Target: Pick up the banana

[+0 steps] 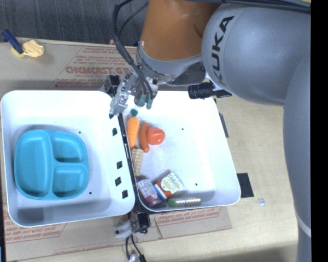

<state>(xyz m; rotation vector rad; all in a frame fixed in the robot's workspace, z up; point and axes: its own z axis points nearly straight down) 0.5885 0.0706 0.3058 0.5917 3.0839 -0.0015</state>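
The banana's position cannot be told among the items lying in the right bin [208,119]. The gripper [133,98] is hanging over that bin's far left corner, just beyond an orange carrot [132,131]; open or closed cannot be told.

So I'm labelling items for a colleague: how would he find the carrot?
Take the right-hand white bin. Along its left wall, just below the gripper, lies the carrot. It is long, slim and plain orange, unlike the rounder red-orange piece beside it.
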